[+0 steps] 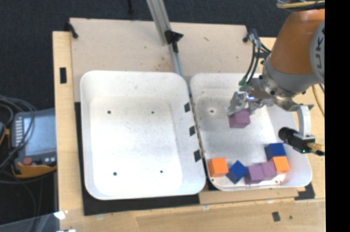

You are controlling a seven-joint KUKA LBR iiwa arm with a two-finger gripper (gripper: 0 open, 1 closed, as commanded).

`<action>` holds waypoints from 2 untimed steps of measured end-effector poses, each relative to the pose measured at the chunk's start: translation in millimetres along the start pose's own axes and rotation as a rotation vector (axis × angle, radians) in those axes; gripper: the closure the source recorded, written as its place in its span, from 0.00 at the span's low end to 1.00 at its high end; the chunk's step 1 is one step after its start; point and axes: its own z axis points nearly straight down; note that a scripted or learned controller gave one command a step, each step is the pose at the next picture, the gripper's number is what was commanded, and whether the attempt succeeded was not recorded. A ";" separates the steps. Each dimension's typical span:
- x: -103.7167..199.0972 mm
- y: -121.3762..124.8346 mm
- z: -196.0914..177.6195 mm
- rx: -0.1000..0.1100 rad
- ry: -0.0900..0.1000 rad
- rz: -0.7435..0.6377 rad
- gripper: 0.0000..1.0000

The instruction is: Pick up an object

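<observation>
The claw [240, 106] sits clamped on a purple block [239, 118] right of centre (apparently lifted), so only carrying remains.

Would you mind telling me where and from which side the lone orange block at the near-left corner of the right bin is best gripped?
I would take the orange block from straight above, fingers on its left and far faces' opposite pair only if clear: the blue block crowds its right side and the bin wall its left, so closing across the far and near faces looks safest.
</observation>
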 end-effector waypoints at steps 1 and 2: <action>46.4 13.7 11.7 0.002 0.000 0.001 1.00; 99.9 22.6 2.1 -0.002 0.001 0.000 1.00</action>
